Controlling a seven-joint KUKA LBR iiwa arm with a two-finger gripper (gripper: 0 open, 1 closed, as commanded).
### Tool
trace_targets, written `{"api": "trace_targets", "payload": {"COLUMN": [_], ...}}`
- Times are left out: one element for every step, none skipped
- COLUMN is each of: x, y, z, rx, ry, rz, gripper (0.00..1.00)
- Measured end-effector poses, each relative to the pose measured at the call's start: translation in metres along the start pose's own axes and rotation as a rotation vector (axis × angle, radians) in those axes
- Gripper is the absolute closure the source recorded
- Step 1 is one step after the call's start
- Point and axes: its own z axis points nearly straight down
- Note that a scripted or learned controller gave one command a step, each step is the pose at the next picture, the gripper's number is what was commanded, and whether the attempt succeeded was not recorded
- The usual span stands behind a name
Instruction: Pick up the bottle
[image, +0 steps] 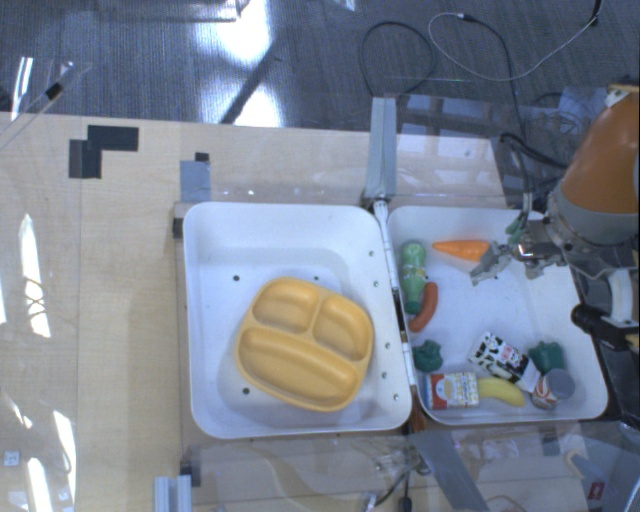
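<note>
The end effector (505, 255) hangs over the upper part of the right bin (590, 405), just beside the carrot (462, 250); whether it is released or clenched cannot be told from this slant, and nothing is seen in it. The bottle (412, 266), green, lies along the left wall of that bin, near the top, with a red sausage-like piece (424, 305) just below it and nearly touching. Risks, as judged: the bottle sits tight to the wall and the divider, so a descent there could strike the rim or leave room on one side only. The round body may roll or squirt out on closing. The carrot lies between arm and bottle and could be knocked, or taken by mistake. The red piece could be caught along with the bottle. The yellow tray (305, 343) in the left bin (205, 300) is well apart and no hazard.
</note>
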Motion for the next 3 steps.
{"api": "trace_targets", "payload": {"x": [0.035,0.025,0.031], "y": [0.057,0.108,0.11], "z": [0.085,0.106,0.106], "rx": [0.003,-0.017,-0.023], "ry": [0.001,-0.01,-0.01], "rz": [0.101,-0.035,-0.032], "gripper": [0.0,0.0,0.0]}}
